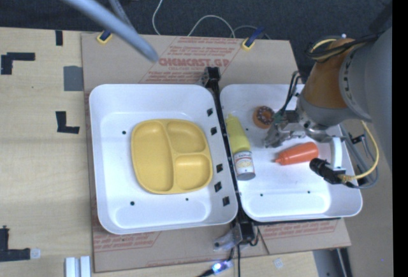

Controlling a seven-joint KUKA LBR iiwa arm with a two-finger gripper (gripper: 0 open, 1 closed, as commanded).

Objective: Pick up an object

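- The gripper [278, 132] hangs low in the right bin [287, 205], just left of the orange carrot [296, 154]; its grip state cannot be told.
- The carrot looks like light, stiff, smooth plastic, likely slippery; its thick middle suits a grasp.
- It is orange, tapered, lying flat.

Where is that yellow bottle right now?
The yellow bottle lies in the right bin, along its left wall beside the divider, left of the orange carrot.
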